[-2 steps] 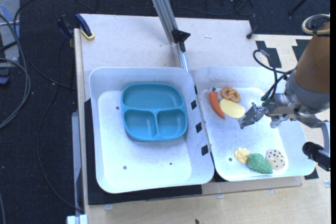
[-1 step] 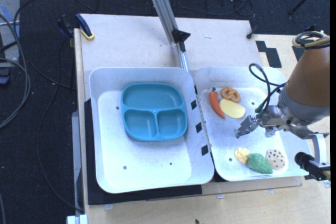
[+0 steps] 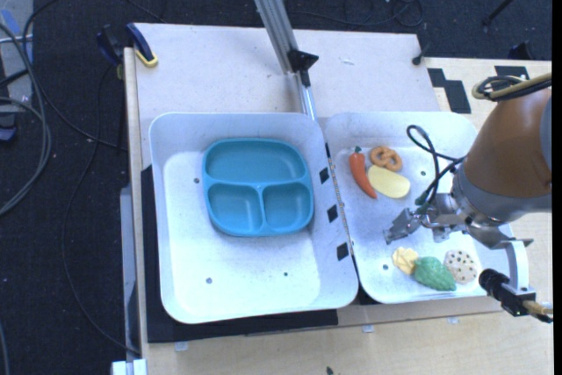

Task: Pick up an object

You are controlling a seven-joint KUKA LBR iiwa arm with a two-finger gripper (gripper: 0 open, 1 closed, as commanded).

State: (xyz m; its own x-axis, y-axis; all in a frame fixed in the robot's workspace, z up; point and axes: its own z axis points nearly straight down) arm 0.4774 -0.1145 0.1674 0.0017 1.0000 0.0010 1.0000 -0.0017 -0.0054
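Toys of smooth plastic lay in the right bin point(image 3: 457, 132): an orange carrot point(image 3: 361, 175), a curly pretzel point(image 3: 385, 157), a pale yellow lump point(image 3: 390, 183), a bumpy green piece point(image 3: 434, 273) and a spotted cookie point(image 3: 460, 264). The tool point(image 3: 402, 227) hung between them, just above the green piece, gripping nothing; how wide it stood I could not tell. The left bin point(image 3: 176, 277) held a blue tray point(image 3: 258, 187) with three parts.

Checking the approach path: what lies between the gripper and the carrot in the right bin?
In the camera view, only bare white bin floor lies between the gripper and the carrot.
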